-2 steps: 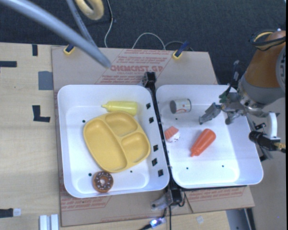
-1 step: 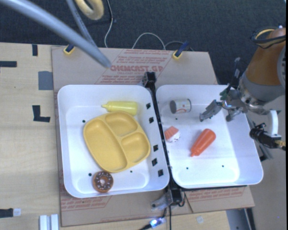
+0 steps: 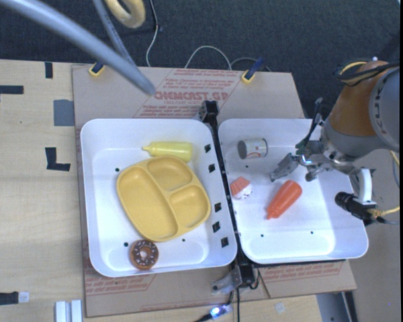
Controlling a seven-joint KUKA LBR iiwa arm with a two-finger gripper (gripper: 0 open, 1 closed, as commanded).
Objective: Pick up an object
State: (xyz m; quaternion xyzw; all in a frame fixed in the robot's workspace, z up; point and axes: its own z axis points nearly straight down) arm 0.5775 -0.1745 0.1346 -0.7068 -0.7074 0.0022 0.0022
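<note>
Right bin [image 3: 349,247]: carrot [image 3: 284,199], orange, lying tilted near the middle; small can [image 3: 253,148] toward the back; red-and-white piece [image 3: 240,188] by the divider.
Left bin [image 3: 94,180]: yellow divided plate [image 3: 163,198], yellow bottle [image 3: 168,150], doughnut [image 3: 144,254].
Gripper [image 3: 294,167]: just above the carrot's thick end, fingers spread, holding nothing.
Handling: the carrot is probably light, rigid, smooth plastic; best pinched across the thicker upper half, since the taper may slip.

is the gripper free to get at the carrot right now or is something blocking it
Probably yes: the gripper hangs just above the carrot in the right bin, with nothing between them.
</note>
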